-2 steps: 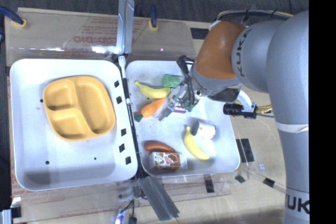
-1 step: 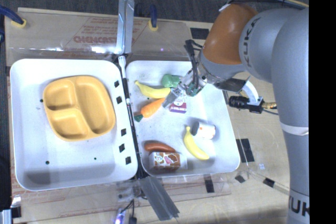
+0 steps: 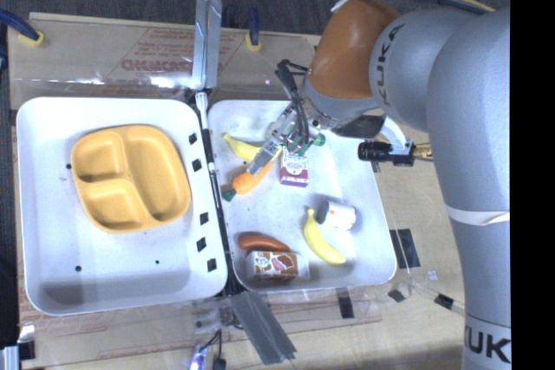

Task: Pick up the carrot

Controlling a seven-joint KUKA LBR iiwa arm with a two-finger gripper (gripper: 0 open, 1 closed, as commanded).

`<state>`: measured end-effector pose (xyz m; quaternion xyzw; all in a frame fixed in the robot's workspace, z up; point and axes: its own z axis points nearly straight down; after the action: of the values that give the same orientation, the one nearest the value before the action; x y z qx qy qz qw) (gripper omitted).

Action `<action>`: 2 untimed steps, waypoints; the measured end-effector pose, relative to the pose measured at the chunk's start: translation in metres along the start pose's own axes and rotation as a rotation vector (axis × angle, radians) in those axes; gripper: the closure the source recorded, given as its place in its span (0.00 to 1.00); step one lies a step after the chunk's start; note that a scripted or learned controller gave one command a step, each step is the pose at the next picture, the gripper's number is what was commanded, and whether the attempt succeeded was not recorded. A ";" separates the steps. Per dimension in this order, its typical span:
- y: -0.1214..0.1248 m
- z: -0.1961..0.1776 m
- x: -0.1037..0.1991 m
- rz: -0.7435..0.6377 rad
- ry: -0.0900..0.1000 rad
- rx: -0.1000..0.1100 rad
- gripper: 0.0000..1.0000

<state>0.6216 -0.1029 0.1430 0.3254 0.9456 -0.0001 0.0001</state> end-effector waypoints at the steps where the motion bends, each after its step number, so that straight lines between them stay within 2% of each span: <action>1: -0.001 0.053 -0.019 0.091 0.005 0.003 0.00; 2: -0.006 0.020 0.016 0.166 0.006 0.004 0.00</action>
<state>0.6052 -0.0976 0.1226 0.4026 0.9154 -0.0010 -0.0032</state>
